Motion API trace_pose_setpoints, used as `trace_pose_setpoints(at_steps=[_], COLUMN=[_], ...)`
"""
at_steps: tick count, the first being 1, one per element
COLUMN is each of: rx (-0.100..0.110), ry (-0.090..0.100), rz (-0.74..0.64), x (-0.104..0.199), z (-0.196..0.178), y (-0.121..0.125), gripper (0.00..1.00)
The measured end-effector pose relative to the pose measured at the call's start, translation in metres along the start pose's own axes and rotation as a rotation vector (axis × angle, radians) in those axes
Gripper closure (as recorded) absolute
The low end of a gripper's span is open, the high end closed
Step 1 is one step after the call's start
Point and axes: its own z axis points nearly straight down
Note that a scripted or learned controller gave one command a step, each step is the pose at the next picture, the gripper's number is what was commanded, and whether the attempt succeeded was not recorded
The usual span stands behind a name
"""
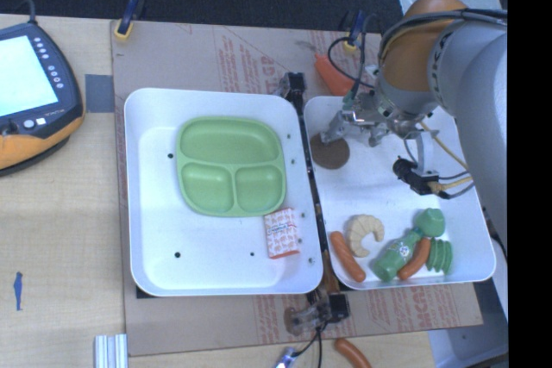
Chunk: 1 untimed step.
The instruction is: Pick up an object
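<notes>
The near edge of the bench (60, 271) carries a clamp assembly (315, 314) with cabling, and beside it an orange carrot-shaped item (354, 352) lies outside the bins.

Right bin (470, 271), near end: a cluster of toy food items rests on the floor of the bin. From left to right these are an orange sausage (347, 257), a pale croissant (366, 233), a green bottle (393, 259), an orange carrot (417, 257) lying against the bottle, and a green leafy vegetable (434, 235). The items lie close together; several touch.

Left bin (142, 211): a small red-and-white packet (281, 233) lies near the bin's near right corner, just beside the near edge of a green compartment plate (231, 165). The plate sits flat in the middle of the bin.

Right bin, far end: a brown round disc (329, 152) lies on the bin floor next to the dividing wall. The hand (352, 123) is positioned low over this end, just beyond and to the right of the disc. Whether the hand is apart or together cannot be determined. Nothing can be made out in its grip. The grey arm (470, 99) with its orange band (423, 47) enters from the right.

Beyond the bins, an orange object (332, 73) lies on the cardboard sheet (216, 56). A teach pendant (30, 99) rests at the far left of the bench.
</notes>
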Motion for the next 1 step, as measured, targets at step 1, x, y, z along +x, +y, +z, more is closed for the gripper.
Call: trace_pose_setpoints(at_steps=[1], rx=[-0.001], ry=[0.0], rz=[-0.002], x=[0.0001], z=[0.0001], y=[0.0029], gripper=[0.0])
